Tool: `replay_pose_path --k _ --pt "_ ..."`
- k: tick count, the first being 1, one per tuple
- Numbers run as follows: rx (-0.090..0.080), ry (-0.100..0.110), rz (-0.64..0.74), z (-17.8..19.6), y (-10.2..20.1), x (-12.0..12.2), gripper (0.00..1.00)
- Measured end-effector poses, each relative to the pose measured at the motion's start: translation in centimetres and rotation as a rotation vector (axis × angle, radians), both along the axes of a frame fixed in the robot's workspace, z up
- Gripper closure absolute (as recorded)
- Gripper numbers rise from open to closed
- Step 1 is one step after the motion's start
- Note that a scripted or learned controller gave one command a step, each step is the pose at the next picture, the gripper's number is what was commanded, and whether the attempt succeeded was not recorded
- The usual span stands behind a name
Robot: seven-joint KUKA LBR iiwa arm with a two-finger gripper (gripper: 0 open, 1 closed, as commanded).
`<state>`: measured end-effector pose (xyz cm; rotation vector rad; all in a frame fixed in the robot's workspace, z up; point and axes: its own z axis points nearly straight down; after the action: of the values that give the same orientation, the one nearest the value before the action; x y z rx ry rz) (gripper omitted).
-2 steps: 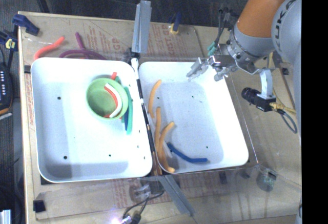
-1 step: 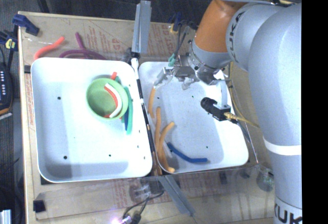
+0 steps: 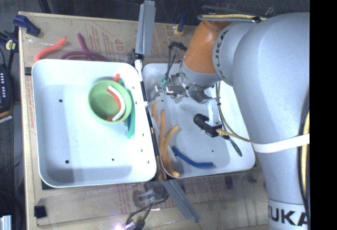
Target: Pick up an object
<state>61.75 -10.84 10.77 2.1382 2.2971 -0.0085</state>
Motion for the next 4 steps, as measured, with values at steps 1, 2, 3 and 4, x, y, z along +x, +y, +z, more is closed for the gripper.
replay_pose_path --k 1,2,3,4 --pt "0.004 -0.006 0.043 -1.3 -2.9 -8.2 0.0" --pt "0.006 -0.003 0.051 -0.3 -2.7 -8.2 1.0" --pt "0.005 -0.004 0.051 -0.2 -2.8 -8.1 0.0" --pt "0.002 -0.003 0.059 0.7 -2.8 -8.1 1.0"
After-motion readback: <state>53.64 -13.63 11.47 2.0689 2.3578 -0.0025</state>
